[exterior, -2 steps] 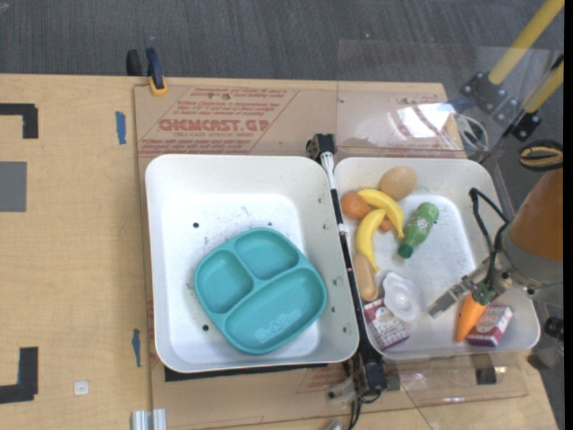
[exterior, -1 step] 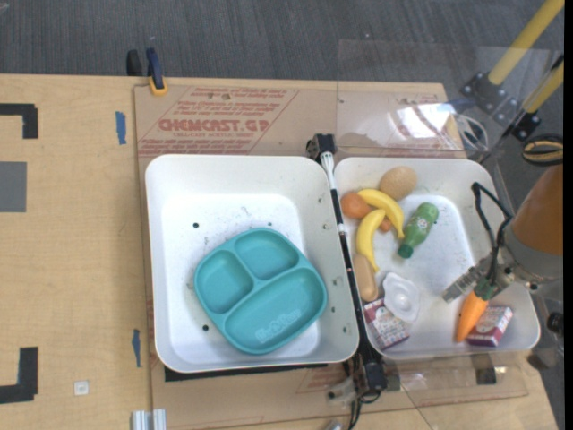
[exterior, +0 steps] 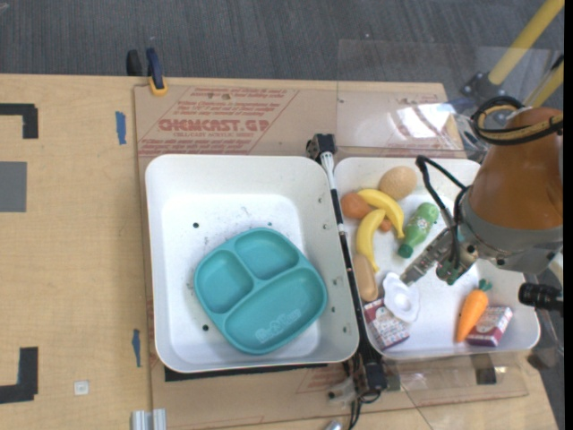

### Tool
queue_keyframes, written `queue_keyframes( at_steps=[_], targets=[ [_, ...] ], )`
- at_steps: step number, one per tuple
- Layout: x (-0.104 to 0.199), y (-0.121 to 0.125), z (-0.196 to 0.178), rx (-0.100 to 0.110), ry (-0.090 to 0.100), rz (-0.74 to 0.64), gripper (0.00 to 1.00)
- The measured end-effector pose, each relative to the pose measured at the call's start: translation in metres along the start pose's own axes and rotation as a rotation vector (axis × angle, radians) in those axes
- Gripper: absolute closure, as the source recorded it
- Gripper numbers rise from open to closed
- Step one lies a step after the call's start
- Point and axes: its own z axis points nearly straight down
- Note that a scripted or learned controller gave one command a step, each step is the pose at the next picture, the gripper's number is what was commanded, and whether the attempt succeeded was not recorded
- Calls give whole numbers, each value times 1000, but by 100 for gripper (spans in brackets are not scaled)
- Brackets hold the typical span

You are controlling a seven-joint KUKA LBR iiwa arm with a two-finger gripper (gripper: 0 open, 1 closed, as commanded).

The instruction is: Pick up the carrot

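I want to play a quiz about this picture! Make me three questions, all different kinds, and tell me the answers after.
1. True or false: the carrot lies in the same bin as the teal plate.
2. Pick one. What lies right beside the carrot, toward the right bin's outer corner? A) the banana B) a purple carton C) the green bottle
3. Fill in: the plate has ___ compartments.

Key
1. False. The carrot is in the right bin; the plate is in the left bin.
2. B.
3. Three.

Bonus fact: the gripper hangs over the right bin, up and left of the carrot, not touching it.
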Motion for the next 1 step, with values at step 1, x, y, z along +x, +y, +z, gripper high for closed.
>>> queue_keyframes(
  at_steps=[1],
  targets=[
    [-46, -45, -87, 2, -7, -493, 100]
  ],
)
